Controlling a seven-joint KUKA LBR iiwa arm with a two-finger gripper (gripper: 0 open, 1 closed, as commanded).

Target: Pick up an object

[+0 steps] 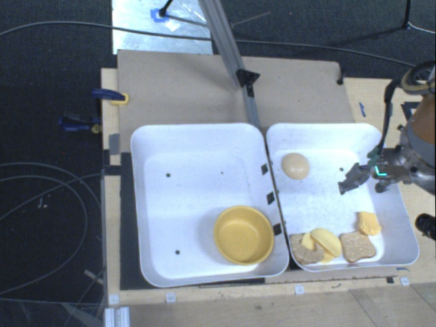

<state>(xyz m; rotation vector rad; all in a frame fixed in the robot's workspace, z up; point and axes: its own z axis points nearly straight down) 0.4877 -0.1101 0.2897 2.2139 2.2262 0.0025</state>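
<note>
My gripper (366, 180) hangs over the right side of the right bin (320, 136), its two dark fingers spread apart with nothing between them. A tan round bun (296, 165) lies to its left, in the bin's upper part. Below the gripper, along the bin's front, lie a yellow cheese-like piece (368, 223), a toast slice (357, 246), a yellow banana-like piece (325, 240) and a brown cookie (307, 252). A yellow bowl (244, 234) sits in the front right of the left bin (191, 142).
A grey metal pole (228, 46) slants down from the top to the seam between the bins. Black clips (270, 197) join the bins. Cables lie on the dark floor at left, and blue and yellow clamps (109, 97) grip the bench's left edge.
</note>
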